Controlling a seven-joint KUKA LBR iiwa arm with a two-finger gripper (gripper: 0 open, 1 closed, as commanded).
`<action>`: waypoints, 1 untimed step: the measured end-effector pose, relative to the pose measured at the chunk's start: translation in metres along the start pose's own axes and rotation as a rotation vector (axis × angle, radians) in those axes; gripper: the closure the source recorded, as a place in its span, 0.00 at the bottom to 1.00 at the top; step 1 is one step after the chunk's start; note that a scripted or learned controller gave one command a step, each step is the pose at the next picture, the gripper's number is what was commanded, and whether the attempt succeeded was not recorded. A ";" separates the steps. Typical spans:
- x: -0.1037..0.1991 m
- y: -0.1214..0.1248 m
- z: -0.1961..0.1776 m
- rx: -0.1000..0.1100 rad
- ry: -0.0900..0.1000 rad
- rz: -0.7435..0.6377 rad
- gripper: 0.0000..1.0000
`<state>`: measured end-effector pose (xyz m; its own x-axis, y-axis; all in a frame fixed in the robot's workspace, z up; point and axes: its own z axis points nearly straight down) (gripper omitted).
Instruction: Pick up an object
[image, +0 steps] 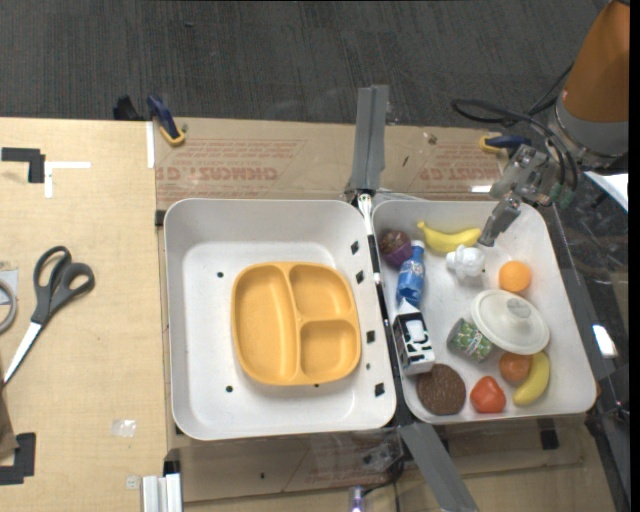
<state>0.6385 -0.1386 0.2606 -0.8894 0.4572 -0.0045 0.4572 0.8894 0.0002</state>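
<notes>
Gripper (497, 226) sits over the far part of the right bin (568, 300), fingertips just above a yellow banana (447, 237). Finger spread cannot be determined, and nothing is seen held. A white knobbed item (466, 262) lies just near of the tip, an orange ball (514, 276) to its right. The left bin (190, 300) holds a yellow divided plate (296, 322).

Plain yellow-orange three-compartment plastic plate (296, 323); curved yellow banana (447, 236); small round orange fruit (514, 276); shiny blue wrapper packet (410, 277); round dark brown patty (440, 389); black-handled steel scissors (50, 293).
</notes>
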 end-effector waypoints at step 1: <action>-0.006 -0.048 0.131 0.000 0.001 -0.036 0.00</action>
<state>0.6222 -0.1837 0.1293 -0.9052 0.4250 -0.0033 0.4250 0.9052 0.0002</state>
